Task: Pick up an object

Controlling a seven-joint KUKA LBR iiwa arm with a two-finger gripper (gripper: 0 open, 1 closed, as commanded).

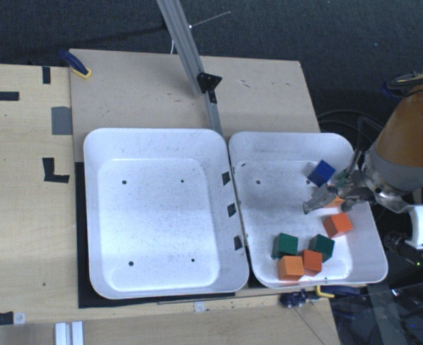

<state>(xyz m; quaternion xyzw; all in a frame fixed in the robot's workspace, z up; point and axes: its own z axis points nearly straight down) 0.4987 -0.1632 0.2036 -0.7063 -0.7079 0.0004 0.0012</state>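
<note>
Six small blocks in the right bin (269, 157), pincer (325, 201) low among them.
We count one blue block (321, 172), two green (285, 244), three orange (337, 225), all matte cubes; whether the pincer is spread, we cannot tell.

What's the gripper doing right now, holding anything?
Gripper: low in the right bin, between the blue block and an orange block; grasp state cannot be told.
</note>
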